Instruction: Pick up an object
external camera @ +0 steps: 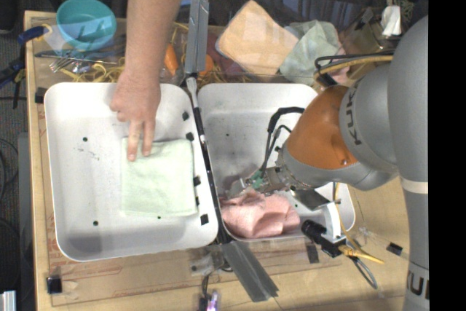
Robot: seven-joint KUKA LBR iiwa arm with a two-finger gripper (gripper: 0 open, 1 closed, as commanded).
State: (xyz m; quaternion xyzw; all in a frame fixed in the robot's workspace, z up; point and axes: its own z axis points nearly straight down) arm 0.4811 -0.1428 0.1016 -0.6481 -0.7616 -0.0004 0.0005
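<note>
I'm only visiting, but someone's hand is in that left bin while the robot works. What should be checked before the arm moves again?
1. Person out of the bins: not ok. A hand rests on the pale green cloth in the left bin.
2. Object within reach: ok. A pink cloth lies in the right bin.
3. Gripper above the pink cloth: ok.
4. Gripper holding anything: cannot tell.
5. Arm away from the hand: ok, over the right bin.

arm [397, 91]: grey rounded casing | orange band [320, 138] above wrist | black cable [280, 120] | dark raised lettering on casing
</note>
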